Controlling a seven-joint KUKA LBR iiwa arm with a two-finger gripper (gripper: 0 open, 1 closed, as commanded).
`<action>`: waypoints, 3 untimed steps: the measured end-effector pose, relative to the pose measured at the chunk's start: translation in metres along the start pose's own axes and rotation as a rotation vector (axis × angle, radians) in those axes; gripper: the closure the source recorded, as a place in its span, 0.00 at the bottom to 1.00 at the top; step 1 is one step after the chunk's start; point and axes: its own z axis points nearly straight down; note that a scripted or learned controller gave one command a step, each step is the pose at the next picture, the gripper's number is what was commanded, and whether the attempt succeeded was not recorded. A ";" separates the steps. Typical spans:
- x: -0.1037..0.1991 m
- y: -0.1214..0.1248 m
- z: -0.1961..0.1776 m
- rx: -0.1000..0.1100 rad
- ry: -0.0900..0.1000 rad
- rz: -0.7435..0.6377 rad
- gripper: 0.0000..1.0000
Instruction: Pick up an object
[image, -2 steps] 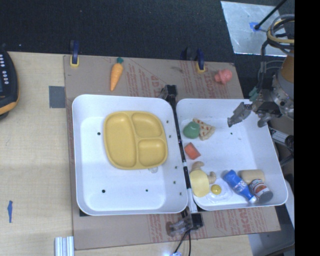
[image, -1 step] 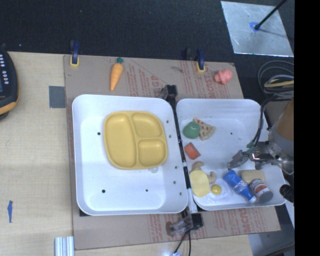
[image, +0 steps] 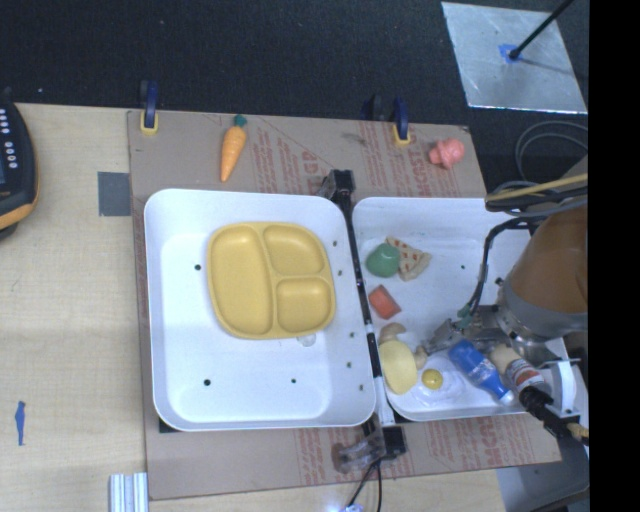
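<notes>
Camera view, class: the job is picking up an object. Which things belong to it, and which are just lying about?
In play:
end effector
blue bottle
yellow lemon
green cup
pizza slice
red block

Lying about:
yellow divided plate
toy carrot
pink toy

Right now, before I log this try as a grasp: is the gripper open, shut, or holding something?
Gripper: cannot be told; it sits low in the right bin beside the blue bottle.
</notes>
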 end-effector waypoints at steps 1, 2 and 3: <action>-0.047 0.086 -0.007 -0.015 -0.008 -0.001 0.00; 0.015 0.009 -0.004 0.001 0.002 0.000 0.00; 0.011 0.012 -0.015 -0.005 -0.003 0.001 1.00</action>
